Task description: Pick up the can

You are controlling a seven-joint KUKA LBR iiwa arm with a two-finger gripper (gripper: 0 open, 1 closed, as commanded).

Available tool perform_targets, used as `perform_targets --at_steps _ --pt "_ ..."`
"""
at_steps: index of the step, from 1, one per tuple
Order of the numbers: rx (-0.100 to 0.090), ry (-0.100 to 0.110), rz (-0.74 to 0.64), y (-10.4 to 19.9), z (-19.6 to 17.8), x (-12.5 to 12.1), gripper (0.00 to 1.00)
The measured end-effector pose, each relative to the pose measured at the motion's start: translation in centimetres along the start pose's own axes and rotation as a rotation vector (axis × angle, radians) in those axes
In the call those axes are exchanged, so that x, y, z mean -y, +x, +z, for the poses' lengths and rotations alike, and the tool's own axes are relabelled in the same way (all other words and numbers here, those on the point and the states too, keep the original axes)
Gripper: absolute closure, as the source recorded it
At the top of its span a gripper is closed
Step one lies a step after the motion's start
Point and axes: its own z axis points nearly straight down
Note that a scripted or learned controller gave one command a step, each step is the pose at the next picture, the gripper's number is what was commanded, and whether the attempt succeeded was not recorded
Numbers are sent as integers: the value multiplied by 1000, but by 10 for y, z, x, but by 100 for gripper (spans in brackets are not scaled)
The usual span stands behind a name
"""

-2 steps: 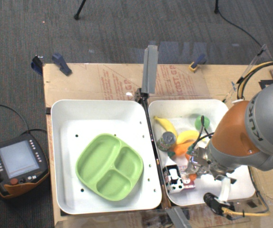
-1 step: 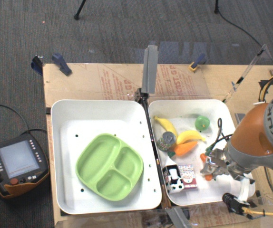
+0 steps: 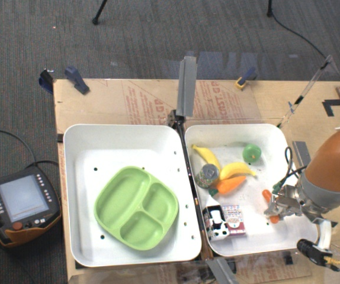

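The can (image 3: 208, 174) stood in the right bin (image 3: 276, 136), near its left wall, just beside two bananas (image 3: 236, 170) and touching a carrot (image 3: 230, 185). A green apple (image 3: 252, 153) sat further back. A small carton (image 3: 234, 220) lay toward the front edge. The gripper (image 3: 275, 209) hovered low at the bin's right side, well apart from the can; whether it was apart or together could not be told. The left bin (image 3: 81, 141) held a green divided plate (image 3: 137, 207).

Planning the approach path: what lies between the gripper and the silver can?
In the camera view, an orange carrot lies between the gripper and silver can.
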Motion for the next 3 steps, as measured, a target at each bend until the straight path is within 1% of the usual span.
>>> perform_targets --at_steps 1,2,3 --pt "2 4 -38 6 -197 2 100" --pt "1 1 -626 30 -170 9 100" --pt "0 0 -760 26 0 8 100"
